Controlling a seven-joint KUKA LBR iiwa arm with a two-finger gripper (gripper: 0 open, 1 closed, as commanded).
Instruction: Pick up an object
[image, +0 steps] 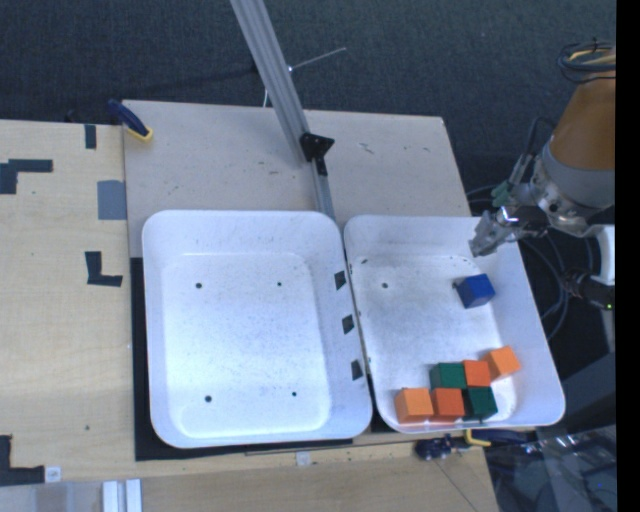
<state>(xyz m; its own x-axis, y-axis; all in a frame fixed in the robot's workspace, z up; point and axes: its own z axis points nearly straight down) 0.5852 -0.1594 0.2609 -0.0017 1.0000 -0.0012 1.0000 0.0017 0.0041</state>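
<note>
1. Gripper (492, 236): above right bin's (400, 250) far right rim; whether apart or together cannot be told
2. Blue block (475, 290): right bin, just below gripper
3. Orange and green blocks (458, 388): clustered at near edge

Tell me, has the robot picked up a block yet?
Not yet. Done: the gripper has reached the far edge of the right bin. In hand: nothing shows between its fingers. Left: grab one. The blue block sits alone on the bin floor just below the gripper; the orange and green blocks are bunched in the near corner.
</note>
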